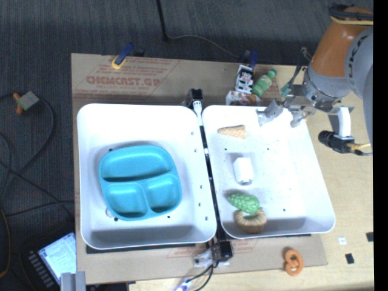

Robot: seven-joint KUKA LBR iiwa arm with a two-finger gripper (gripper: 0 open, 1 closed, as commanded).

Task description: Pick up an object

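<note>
A pale wooden bench (357,223) on dark carpet carries a brown cardboard sheet (139,80), and on that sit two shallow white bins, side by side.

The right bin (303,180) holds the loose things to pick from. A small white cylinder (244,170) lies near its middle, apart from the rest. Toward the bin's upper left lies a tan wedge (232,131), like a slice of bread or pizza. At the lower left a bumpy green piece (243,200) rests touching a brown ring (250,220). Nothing covers any of them.

The gripper (281,113) sits at the upper right rim of that bin, below the orange band (336,44) of the arm. Its two grey fingers are spread, with nothing between them, and it is well apart from every object in the bin.

The left bin (91,162) holds a blue divided tray (140,180), which takes up its centre.

Outside the bins, a green bottle-like toy (263,82) and a small printed box (244,85) lie on the cardboard just above the right bin. A blue-and-yellow clamp (123,56) grips the cardboard's upper edge, and an orange ring (293,261) lies on the bench at the lower right.
</note>
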